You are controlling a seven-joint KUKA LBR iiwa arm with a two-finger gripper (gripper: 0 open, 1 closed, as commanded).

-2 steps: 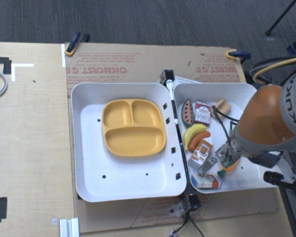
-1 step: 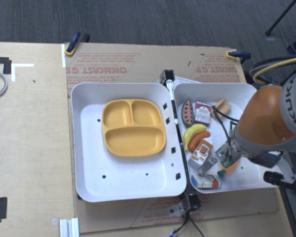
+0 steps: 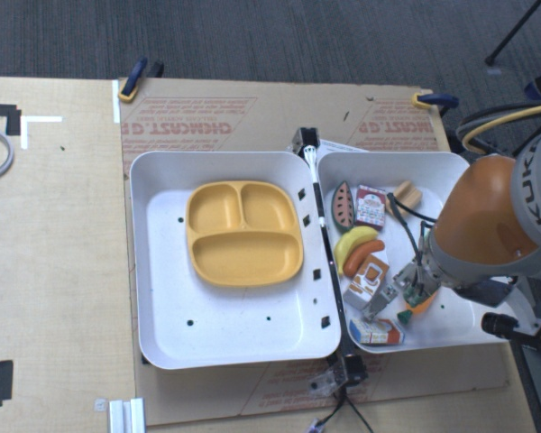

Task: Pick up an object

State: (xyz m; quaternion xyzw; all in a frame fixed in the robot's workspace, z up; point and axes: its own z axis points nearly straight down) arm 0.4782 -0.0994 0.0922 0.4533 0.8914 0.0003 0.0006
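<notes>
- Under my end effector [image 3: 389, 298], at five o'clock in the right bin [image 3: 460, 165], lies a small printed carton [image 3: 367, 280]: light, stiff card, best pinched across its narrow sides, I judge.
- Whether I'm open or closed, I cannot tell.
- At twelve o'clock: smooth banana [image 3: 354, 243], watermelon slice [image 3: 343, 204].
- At nine o'clock: glossy yellow divided plate [image 3: 244, 233].

Showing "CHEMAZT GF" printed in red, upside down, on the cardboard sheet [image 3: 191, 115] just beyond the left bin [image 3: 149, 242]. Showing "KU" on the arm [image 3: 534, 192] over the right bin [image 3: 451, 165], with the small packets' print too tiny for reading.
</notes>
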